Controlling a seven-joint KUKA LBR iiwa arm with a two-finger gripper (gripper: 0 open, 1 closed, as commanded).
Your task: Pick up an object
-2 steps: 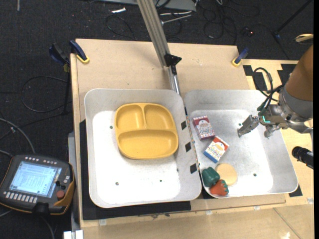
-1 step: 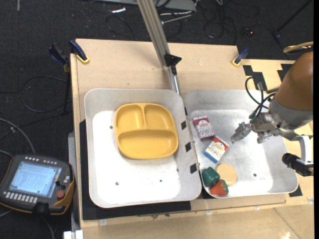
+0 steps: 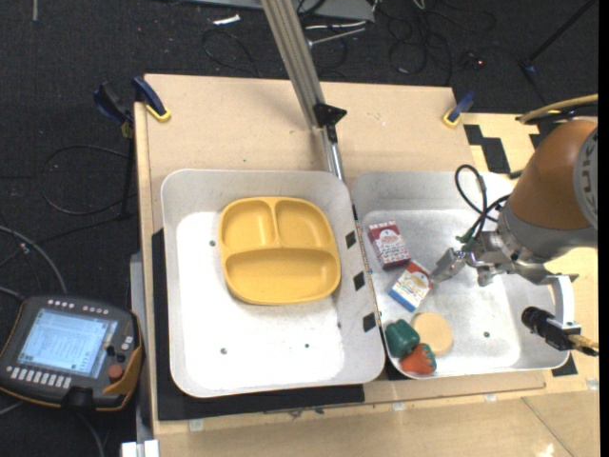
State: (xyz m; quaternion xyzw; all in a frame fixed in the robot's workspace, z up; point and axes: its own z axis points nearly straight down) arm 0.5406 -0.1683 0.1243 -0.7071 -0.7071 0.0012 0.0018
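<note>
A small red carton [image 3: 387,244] lies flat in the right bin, up and to the left of the gripper [image 3: 455,260], apart from it. A white-and-blue box [image 3: 410,287] with a red patch lies tilted just left of and below the fingertips, near them; contact cannot be told. A tan disc [image 3: 433,330] lies flat further below. A green pepper [image 3: 401,336] touches its left edge, and a red-orange piece [image 3: 419,359] sits beneath both, at the bin's front rim.

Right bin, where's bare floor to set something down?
Right bin: bare along the far wall behind the red box, and between the tan disc and the right wall. Crowded at its near-left corner and around the gripper.
</note>
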